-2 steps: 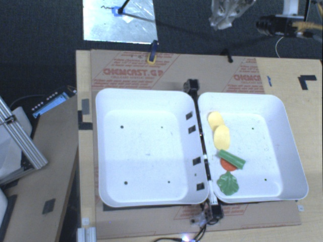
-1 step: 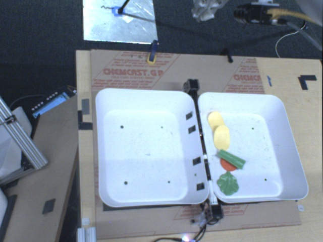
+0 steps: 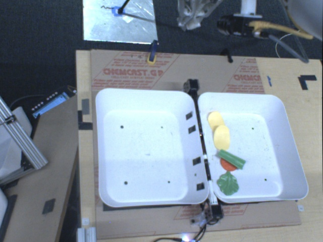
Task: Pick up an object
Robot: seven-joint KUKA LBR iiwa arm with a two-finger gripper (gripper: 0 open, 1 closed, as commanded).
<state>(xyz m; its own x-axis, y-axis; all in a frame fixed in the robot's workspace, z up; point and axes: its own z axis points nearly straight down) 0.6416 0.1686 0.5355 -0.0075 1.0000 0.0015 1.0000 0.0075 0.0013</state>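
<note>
Pincer: the gripper (image 3: 194, 14) hangs at the top of the camera view, above the far edge of the bench and outside both bins; from where I stand I cannot tell whether it is released or clenched.
Arm: grey and white parts run off to the pincer's right, with a black fitting and a yellow cable (image 3: 282, 30) beside them.
Right bin: the right bin (image 3: 282, 135) lies well below the pincer, toward the near side, and holds all the loose items along its left wall.
Yellow pieces: two yellow pieces (image 3: 218, 130) sit touching, one behind the other, almost straight below the pincer.
Green stick: a green stick (image 3: 232, 159) lies tilted just nearer than the yellow pair, over a small red piece (image 3: 228, 166) (mostly covered).
Green leaf: a green leaf-shaped piece (image 3: 228, 184) rests nearest the front rim, farthest from the pincer.
Left bin: the left bin (image 3: 146, 150) sits below and to the pincer's left.
Foil sheet: a shiny sheet (image 3: 118, 14) lies on the dark floor, level with the pincer and to its left.
</note>
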